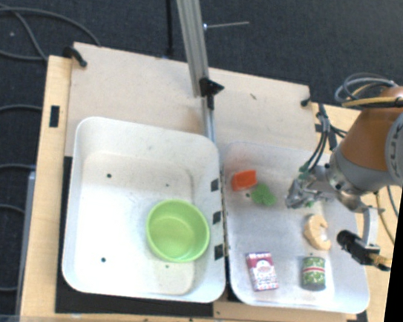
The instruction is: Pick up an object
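Gripper (299, 197) positioned low over the upper part of the right bin (345, 302), at the end of the grey arm (368, 148) with its orange band, reaching in from the right. Finger state not discernible at this resolution; no object seen between them.

Contents of the right bin:
- Orange block (244, 179) near the upper left corner, close to the divider between bins.
- Green object (263, 196) just beside the orange block, lower right of it, left of the gripper and apart from it.
- Tan curved object (317, 231) below and right of the gripper, near but not touching.
- Red and white packet (262, 271) lying flat near the front edge.
- Green can (313, 273) lying right of the packet, near the front edge.

Contents of the left bin (81, 266):
- Light green bowl (177, 231), upright, toward the lower right corner.

Both bins side by side on the light wooden surface (138, 83). Slanted metal pole (194, 32) rising from the rear of the surface, between the bins. Cables (19, 24) on the dark floor to the left
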Tool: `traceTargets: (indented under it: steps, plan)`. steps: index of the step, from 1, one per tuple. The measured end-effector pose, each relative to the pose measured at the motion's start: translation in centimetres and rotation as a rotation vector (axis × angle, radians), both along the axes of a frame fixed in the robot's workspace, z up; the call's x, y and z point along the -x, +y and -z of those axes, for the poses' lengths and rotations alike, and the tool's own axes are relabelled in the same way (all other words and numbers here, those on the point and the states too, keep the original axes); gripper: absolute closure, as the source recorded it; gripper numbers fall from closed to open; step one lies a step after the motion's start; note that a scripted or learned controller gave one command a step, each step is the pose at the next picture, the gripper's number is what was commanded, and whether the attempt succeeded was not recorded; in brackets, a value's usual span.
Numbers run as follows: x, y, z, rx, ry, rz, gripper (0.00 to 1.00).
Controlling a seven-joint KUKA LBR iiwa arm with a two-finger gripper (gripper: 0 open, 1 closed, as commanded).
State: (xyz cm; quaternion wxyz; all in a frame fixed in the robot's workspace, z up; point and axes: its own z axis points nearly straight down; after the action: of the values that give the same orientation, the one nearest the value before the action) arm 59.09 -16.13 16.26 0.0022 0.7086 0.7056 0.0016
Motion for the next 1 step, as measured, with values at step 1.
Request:
traceTargets:
  steps: [1]
  plan:
    - [-0.75,-0.14,-4.54,0.001,-0.001,-0.007,1.00]
